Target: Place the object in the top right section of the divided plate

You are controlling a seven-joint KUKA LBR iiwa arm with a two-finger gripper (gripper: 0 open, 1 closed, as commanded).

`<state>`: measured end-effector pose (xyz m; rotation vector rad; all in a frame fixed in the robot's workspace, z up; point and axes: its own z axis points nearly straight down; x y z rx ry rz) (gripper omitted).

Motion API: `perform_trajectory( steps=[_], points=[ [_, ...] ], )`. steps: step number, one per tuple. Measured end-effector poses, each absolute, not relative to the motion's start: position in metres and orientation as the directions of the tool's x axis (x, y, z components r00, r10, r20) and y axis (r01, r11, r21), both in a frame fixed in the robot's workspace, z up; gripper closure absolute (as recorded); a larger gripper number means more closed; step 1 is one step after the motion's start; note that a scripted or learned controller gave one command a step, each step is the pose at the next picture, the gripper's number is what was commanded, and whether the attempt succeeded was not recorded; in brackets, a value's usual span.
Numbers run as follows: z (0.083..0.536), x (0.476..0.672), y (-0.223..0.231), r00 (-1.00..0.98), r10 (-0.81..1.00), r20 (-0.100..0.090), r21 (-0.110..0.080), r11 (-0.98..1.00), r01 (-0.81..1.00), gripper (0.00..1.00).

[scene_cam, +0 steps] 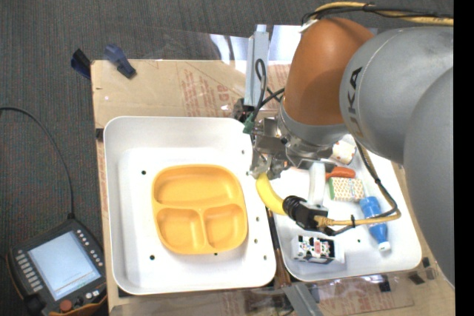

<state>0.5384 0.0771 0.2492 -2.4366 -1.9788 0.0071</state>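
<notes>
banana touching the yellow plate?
Apart. The camera view shows the banana by the seam between the bins, with bare white bin floor between it and the plate's right rim.

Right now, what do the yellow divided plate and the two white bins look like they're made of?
The divided plate looks like molded plastic, matte to slightly satin: uniform yellow, rounded ridges, soft highlights. The left bin and the right bin look like thin, smooth formed plastic with rounded corners, though painted metal can't be ruled out.
</notes>
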Motion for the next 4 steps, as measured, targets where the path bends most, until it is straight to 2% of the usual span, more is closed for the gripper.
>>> perform_trajectory(
  steps=[1, 2, 3, 4],
  points=[
    [0.219, 0.494, 0.155, 0.148, 0.989, -0.003, -0.008, -0.148, 0.989, 1.0],
    [0.296, 0.476, 0.19, -0.107, 0.994, -0.002, -0.005, 0.107, 0.994, 1.0],
    [0.298, 0.477, 0.235, -0.305, 0.952, -0.002, -0.006, 0.305, 0.952, 1.0],
    [0.166, 0.475, 0.15, -0.438, 0.899, 0.002, -0.008, 0.438, 0.899, 1.0]
  ],
)
